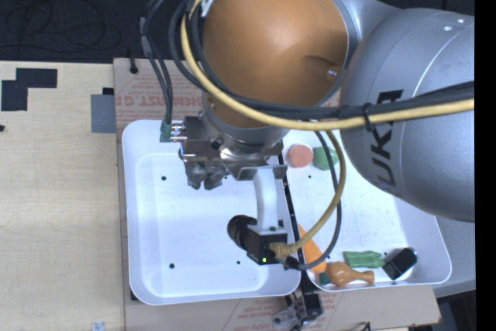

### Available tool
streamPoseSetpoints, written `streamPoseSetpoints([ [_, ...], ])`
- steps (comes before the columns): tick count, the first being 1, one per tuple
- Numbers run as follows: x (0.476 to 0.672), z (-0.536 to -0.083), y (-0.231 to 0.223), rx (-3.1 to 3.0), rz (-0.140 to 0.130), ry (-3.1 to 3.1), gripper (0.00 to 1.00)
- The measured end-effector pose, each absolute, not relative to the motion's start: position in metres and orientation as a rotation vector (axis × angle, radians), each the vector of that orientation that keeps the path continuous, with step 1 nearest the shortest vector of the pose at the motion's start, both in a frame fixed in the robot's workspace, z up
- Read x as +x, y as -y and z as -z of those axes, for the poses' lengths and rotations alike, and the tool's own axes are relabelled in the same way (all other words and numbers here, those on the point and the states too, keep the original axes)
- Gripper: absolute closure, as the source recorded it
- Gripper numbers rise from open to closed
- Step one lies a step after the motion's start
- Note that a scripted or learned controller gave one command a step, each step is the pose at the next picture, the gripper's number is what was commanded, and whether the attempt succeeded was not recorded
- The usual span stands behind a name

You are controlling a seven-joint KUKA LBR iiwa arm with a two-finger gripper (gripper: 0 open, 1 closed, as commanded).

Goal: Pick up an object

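White bins: two shallow bins are set side by side on brown cardboard (256, 314); the gripper (204, 173) is held over the left bin (155, 244), close to its far wall, and the right bin (418, 236) lies to the view's right of the gripper.
Gripper state: dark grey, seen from above under the arm's orange dome; how far it is open cannot be told, and nothing is seen held in it.
Pink ball (298, 156): lying in the right bin, to the right of the gripper and about level with it; the nearest object to it, yet well apart.
Green lump (325, 157): just beside the pink ball, on the side away from the gripper.
Orange piece (312, 253): partly hidden by a cable, right of the gripper and nearer the camera.
Tan toy (349, 274): drumstick-shaped, in the right bin's near corner, further right of the gripper.
Green strip (363, 258): lying flat, just beyond the tan toy.
Black block (399, 263): the object furthest from the gripper, right of the green strip.
Writing on the arm (387, 139): dark letters "UKA" are read on the grey casing, turned on their side.
Writing on the cardboard: red print is seen beyond the gripper, upside down and not legible.
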State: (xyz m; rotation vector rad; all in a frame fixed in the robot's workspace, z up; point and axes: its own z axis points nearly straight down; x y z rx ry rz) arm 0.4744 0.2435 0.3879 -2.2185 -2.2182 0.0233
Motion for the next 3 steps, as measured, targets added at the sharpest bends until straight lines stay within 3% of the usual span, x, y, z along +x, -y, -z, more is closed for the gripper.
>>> streamPoseSetpoints([
  [1,0.476,-0.535,-0.222,-2.227,0.017,2.222,1.00],
  [2,0.483,-0.538,-0.152,-2.229,-0.004,2.214,1.00],
  [3,0.511,-0.537,-0.137,-2.223,-0.006,2.219,1.00],
])
